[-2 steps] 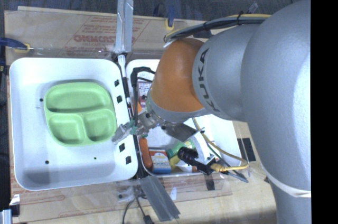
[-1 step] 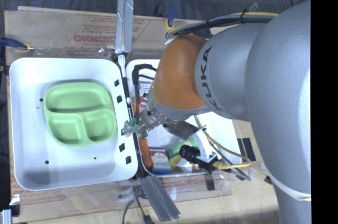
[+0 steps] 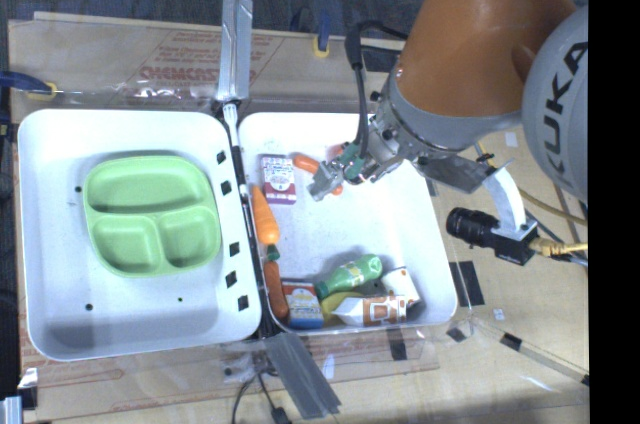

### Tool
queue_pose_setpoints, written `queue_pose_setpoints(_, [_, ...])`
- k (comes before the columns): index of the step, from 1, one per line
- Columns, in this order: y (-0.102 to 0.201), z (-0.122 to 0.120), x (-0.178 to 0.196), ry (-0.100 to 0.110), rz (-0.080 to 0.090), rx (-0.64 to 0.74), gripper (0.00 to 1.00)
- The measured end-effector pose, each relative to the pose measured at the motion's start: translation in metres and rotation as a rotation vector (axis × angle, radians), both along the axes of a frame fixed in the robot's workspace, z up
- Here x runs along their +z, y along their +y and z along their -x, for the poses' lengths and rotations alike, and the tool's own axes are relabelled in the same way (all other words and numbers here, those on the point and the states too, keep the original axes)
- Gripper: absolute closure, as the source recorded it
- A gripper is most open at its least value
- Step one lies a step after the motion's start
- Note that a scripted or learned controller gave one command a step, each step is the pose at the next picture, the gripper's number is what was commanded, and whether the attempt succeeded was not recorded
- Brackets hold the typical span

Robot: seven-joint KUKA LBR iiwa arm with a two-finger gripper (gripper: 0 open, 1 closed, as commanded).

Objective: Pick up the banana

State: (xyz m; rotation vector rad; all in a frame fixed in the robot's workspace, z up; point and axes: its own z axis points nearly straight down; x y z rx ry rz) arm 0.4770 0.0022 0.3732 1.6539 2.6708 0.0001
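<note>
Arm (image 3: 480, 32) reaches in from right, wrist bent down-left, gripper (image 3: 335, 174) low.

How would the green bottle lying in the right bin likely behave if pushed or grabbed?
The green bottle lies on its side and is rounded, so it would probably roll. It looks glossy, so perhaps slippery. It leans against the carton, which may shift with it.

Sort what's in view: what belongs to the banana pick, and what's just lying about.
Job: gripper; right bin; green-yellow item, maybe the banana, unclear.

Lying about: green tray; left bin; carrot; red-and-white carton; bottom cartons.
</note>
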Motion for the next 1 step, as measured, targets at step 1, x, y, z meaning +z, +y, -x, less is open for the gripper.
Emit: queue_pose_setpoints(1, [-0.0141,-0.0105,0.052,0.0,0.0,0.032,1.0])
